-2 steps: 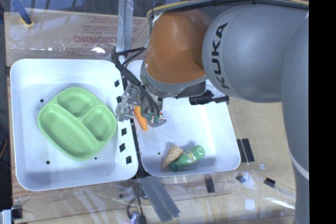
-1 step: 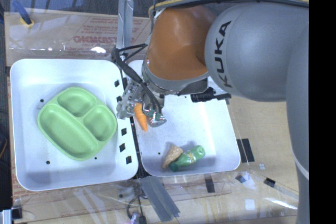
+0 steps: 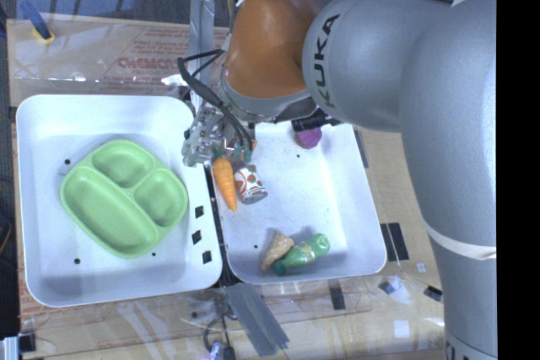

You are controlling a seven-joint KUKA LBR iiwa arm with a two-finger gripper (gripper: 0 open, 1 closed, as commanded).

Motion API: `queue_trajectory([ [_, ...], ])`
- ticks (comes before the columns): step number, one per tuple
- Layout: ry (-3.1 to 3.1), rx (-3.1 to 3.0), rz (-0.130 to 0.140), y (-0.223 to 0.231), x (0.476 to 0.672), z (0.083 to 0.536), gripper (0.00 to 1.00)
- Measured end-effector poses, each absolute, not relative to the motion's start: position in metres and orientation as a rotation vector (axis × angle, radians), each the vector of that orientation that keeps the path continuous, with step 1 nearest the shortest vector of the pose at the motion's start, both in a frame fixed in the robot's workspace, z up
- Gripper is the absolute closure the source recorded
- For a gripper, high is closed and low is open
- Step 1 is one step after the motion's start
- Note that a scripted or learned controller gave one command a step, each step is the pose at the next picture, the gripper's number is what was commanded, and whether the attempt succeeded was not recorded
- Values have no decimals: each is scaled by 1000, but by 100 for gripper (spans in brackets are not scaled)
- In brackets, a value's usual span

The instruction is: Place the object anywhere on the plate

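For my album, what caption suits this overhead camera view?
Grey arm's gripper above a toy carrot in the right bin, green plate waiting in the left bin.

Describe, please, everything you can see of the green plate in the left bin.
The green plate is a light green, matte, plastic-looking tray with rounded corners and a raised rim. Ridges divide it into three compartments: one long section along its lower left side and two smaller ones toward the upper right. It lies flat and turned at an angle on the floor of the left white bin, roughly in the middle. All three compartments hold nothing. Only the bin floor touches it; the end effector is off to its right.
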State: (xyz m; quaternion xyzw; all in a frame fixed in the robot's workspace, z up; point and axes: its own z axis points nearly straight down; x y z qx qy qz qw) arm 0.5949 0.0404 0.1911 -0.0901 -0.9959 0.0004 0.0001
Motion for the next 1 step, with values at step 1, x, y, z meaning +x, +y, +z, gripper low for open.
queue_trajectory([
  [1,-3143,128,1,14,577,224,100],
])
